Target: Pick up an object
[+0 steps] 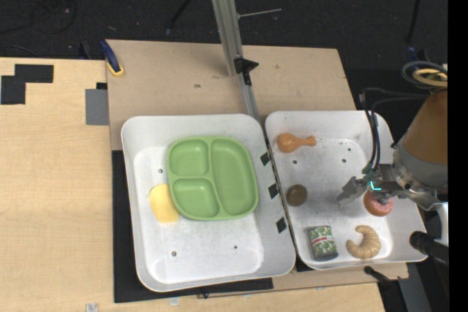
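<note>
Gripper (363, 188) hangs over the right bin (333, 129) beside the doughnut (379, 205); grip state unclear. Recommend centring over doughnut before descending.

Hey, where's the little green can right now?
The green can stands near the front edge of the right bin, just left of the croissant and below the brown ball.

Bare floor lies open mid right-hand white bin (327, 122), ringed by small brown ball (296, 194), green can (322, 242), tan croissant (365, 242), orange drumstick (294, 142).
</note>
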Controlling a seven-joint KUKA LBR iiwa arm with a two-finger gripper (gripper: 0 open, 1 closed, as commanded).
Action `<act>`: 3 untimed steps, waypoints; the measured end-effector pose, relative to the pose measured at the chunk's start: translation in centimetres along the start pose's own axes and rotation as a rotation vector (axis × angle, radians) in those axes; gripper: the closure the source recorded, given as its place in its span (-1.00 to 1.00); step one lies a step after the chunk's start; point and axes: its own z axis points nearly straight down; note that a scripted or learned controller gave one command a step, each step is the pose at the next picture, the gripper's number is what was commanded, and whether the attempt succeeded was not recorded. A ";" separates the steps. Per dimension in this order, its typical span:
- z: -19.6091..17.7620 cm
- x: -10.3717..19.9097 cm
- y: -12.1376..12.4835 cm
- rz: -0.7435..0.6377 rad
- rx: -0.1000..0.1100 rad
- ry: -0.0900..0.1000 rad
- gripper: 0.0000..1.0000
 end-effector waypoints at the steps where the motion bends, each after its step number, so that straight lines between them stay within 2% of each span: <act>1: -0.1 0.0 0.0 0.000 -0.001 0.000 -1.00; 2: 4.5 -0.4 0.2 0.000 0.005 0.002 -1.00; 3: 9.3 -0.4 0.4 -0.001 -0.006 0.001 -1.00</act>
